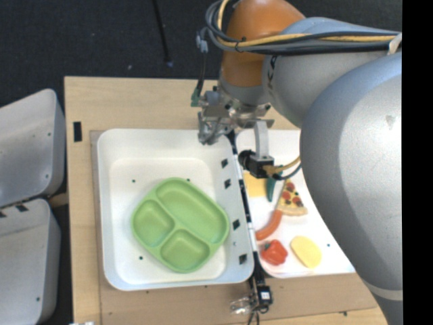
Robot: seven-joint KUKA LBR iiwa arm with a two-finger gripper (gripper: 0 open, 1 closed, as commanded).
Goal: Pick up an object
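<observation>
Right bin (338, 261) holds a pizza slice (292, 199), apart from gripper (214, 133).

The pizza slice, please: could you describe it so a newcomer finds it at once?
Look in the right bin, partly under the arm. The pizza slice lies beside the arm, just above the red sausage. It alone is a tan triangle with red dots.

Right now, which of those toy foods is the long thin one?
The orange-red sausage, curved, lying between the pizza slice and the red tomato. The others are flat or rounded.
</observation>
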